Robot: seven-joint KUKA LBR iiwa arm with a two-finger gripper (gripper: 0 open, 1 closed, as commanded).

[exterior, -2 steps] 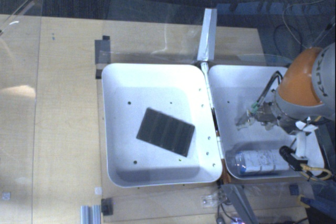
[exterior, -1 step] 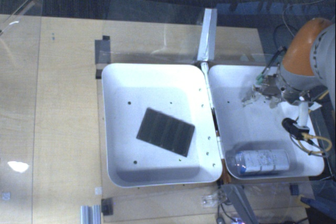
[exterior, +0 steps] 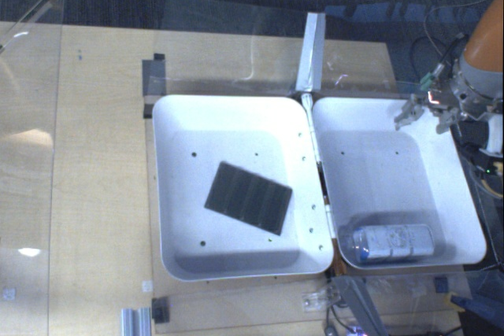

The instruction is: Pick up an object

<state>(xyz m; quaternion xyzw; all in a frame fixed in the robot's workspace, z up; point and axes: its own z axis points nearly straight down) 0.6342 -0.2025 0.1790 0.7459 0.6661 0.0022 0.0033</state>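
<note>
A dark ribbed rectangular pad (exterior: 249, 197) lies flat in the left bin (exterior: 177, 122), turned at a slant. In the right bin (exterior: 370, 138), a silvery can with a blue end (exterior: 391, 242) lies on its side near the front wall. My gripper (exterior: 424, 120) hangs over the back right corner of the right bin, well away from the can. It is open, its two grey fingers (exterior: 405, 116) spread apart with nothing between them.
A metal bar (exterior: 310, 53) runs back from the seam between the bins. Cables (exterior: 480, 161) trail along the right bin's right rim. A clear plastic sheet (exterior: 47, 130) covers the wooden bench at the left.
</note>
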